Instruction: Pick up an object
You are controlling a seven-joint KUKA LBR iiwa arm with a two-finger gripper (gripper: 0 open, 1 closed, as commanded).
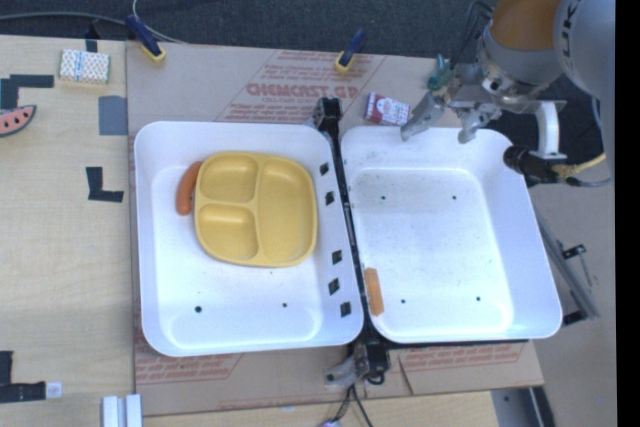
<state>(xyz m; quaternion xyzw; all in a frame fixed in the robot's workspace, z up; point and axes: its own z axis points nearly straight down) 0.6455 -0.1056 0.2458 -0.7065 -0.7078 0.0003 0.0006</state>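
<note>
My gripper (441, 128) hangs over the far rim of the right bin (520, 215), its two fingers spread open with nothing between them. A small orange carrot-like piece (373, 291) lies in the right bin at its near left corner, against the wall. In the left bin (160, 255) rests a yellow divided plate (255, 208). An orange sausage-like piece (185, 189) lies just left of the plate, touching its edge.
A small red and white packet (384, 108) lies on the cardboard behind the right bin, left of the gripper. Black clips (328, 114) join the bins along the middle wall. Blue and yellow clamps (350, 51) hold the cardboard's far edge. A cable runs across the dark floor behind.
</note>
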